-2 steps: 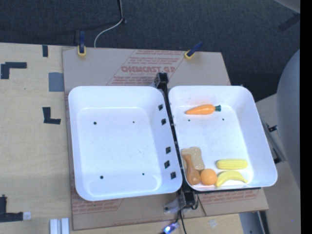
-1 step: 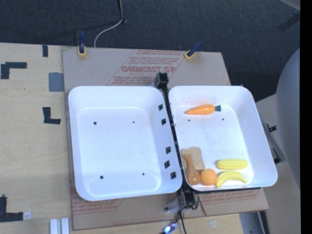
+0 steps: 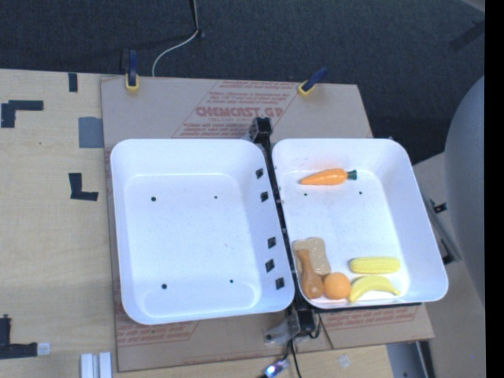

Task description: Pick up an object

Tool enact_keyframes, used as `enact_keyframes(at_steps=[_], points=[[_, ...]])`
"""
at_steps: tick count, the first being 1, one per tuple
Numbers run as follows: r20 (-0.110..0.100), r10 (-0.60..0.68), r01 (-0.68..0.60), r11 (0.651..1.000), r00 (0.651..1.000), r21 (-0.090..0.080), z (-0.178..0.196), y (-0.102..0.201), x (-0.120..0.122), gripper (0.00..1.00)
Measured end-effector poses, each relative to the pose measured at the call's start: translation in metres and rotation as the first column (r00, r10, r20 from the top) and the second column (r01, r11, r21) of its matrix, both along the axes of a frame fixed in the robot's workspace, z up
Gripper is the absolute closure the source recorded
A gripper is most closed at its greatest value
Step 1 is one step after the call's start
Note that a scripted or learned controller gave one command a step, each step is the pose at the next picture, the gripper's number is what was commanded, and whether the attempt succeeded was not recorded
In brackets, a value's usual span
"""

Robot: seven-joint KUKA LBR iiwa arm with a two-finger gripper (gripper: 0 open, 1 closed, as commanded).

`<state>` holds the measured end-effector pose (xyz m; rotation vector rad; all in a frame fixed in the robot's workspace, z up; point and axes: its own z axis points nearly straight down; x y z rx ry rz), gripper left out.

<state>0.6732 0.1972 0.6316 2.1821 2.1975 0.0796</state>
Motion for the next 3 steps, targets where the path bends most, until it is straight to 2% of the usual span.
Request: enact_keyframes(at_steps=[3], points=[[0.078,0.005,-0.006,1.000,0.997,0.016,0.030,0.004,0.006,1.00]])
